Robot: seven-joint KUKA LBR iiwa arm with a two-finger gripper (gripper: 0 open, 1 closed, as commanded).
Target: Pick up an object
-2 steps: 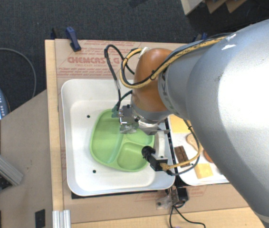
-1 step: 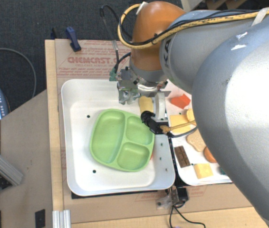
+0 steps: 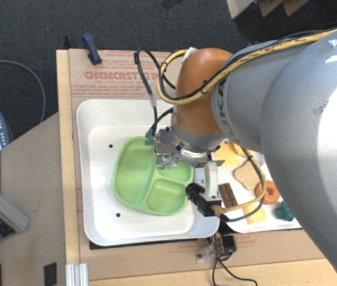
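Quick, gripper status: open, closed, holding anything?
Gripper: cannot be told; it is over the green divided plate in the left bin.

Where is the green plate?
The green plate lies in the left bin, toward its right side, partly under the arm's wrist.

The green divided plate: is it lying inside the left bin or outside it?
Inside. The green divided plate lies flat on the left bin floor, within its white rim.
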